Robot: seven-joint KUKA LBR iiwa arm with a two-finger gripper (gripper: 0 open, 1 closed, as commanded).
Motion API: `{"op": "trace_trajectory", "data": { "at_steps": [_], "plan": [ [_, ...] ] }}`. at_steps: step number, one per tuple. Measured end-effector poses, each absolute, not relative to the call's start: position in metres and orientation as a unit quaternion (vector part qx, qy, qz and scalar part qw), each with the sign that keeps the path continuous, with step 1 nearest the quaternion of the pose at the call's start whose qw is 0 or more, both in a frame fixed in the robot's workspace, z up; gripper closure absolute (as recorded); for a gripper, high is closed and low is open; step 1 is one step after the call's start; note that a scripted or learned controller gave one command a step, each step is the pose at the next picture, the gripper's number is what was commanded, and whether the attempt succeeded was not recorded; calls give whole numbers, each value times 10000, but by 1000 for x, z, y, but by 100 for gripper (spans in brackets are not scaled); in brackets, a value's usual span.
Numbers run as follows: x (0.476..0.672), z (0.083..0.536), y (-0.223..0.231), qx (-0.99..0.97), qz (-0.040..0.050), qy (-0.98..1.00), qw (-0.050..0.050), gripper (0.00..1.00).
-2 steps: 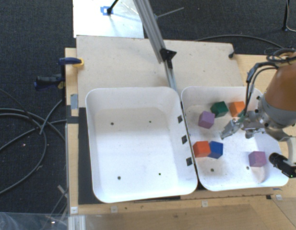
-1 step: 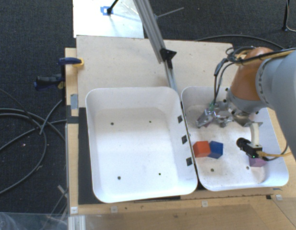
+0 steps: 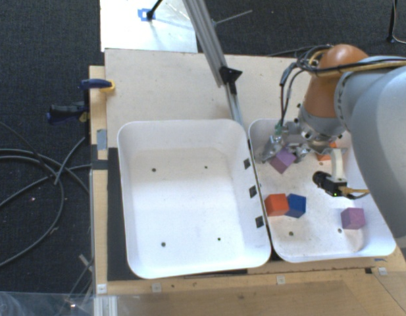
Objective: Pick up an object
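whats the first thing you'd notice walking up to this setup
The big grey arm with its orange band reaches in from the right over the right bin, its tool at a purple cube near that bin's far left corner. Next come the bright blocks on the white floor: an orange cube touching a blue cube, and a second purple cube further right.

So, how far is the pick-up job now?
Done: the gripper has reached the right white bin. In hand: a purple cube sits at its fingertips, apparently gripped. Left: carrying it away. An orange cube, blue cube and second purple cube lie untouched.
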State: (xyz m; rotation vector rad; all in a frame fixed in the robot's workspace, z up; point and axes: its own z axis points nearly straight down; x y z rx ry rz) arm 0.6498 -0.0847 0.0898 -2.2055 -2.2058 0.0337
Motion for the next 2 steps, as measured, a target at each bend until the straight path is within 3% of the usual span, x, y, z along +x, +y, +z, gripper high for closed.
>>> {"op": "trace_trajectory", "data": {
  "at_steps": [1,2],
  "plan": [
    [649,99,-86,-7062,101,-7079,93,100],
    [679,196,22,-7020,-52,-7121,-24,100]
  ]
}}
